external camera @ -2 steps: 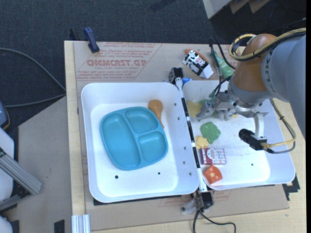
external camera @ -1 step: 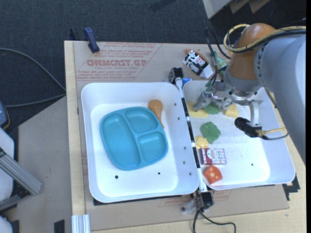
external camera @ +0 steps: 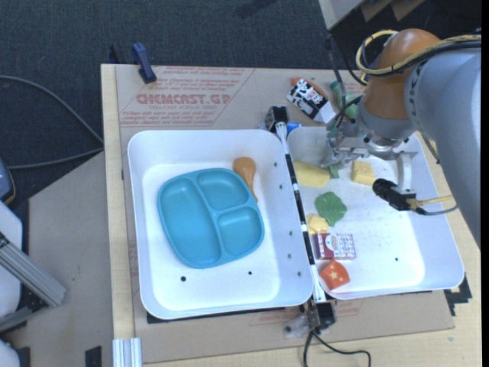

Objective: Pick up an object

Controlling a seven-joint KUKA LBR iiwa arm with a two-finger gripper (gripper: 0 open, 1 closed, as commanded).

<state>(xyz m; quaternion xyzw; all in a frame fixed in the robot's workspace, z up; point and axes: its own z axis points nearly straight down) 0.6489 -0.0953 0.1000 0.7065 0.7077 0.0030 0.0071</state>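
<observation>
Down on the tabletop (external camera: 191,102), two shallow white bins sit side by side, and I take the blue divided plate (external camera: 211,216) in the left bin (external camera: 145,155) as my landmark. A small orange-brown piece (external camera: 245,167) lies just beyond the plate's upper right corner, nearly touching its rim.

Everything else lies to the right of the plate, across the divider, in the right bin (external camera: 405,262). Nearest the plate's far corner is a pale yellow wedge (external camera: 312,175). A green leafy piece (external camera: 331,206) lies just right of the plate's level, with a small yellow lump (external camera: 317,223) beside it. Below those, toward the plate's near edge, rest a red-and-white packet (external camera: 337,245) and a red tomato-like piece (external camera: 334,274). Farther right still sits a small yellow block (external camera: 364,173).

The grey arm with its orange band (external camera: 397,75) comes in from the right, and the end effector (external camera: 338,156) hangs low over the far end of the right bin, between the yellow wedge and the yellow block. From where I stand I cannot tell how far apart it stands, nor see anything caught in it.
</observation>
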